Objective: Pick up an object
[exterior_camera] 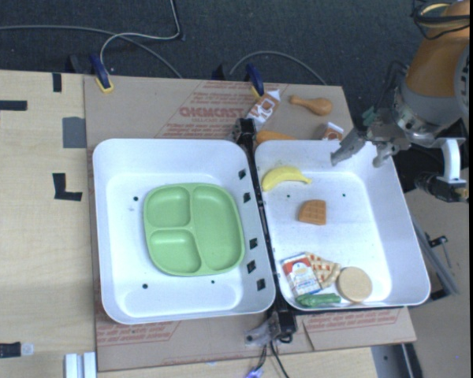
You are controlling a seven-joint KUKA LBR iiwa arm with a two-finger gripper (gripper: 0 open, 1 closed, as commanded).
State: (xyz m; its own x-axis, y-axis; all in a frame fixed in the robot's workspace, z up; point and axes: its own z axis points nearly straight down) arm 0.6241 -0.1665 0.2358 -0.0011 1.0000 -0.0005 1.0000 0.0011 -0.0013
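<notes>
My gripper (362, 154) hangs over the far right corner of the right bin (394, 211), open, with nothing between its two spread fingers. In that bin lie a yellow banana (284, 177) near the far left, a brown toast piece (312, 212) in the middle, and near the front a red and white packet (301, 274), a waffle piece (325, 269), a green bean (318, 298) and a round tan cookie (354, 283). The banana is left of and slightly nearer than the gripper.
The left bin (118, 179) holds a green divided plate (193, 228). Behind the bins on the cardboard lie a tan drumstick-shaped toy (311, 104), a small packet (261, 107) and an orange piece (273, 135). Cables run across the back.
</notes>
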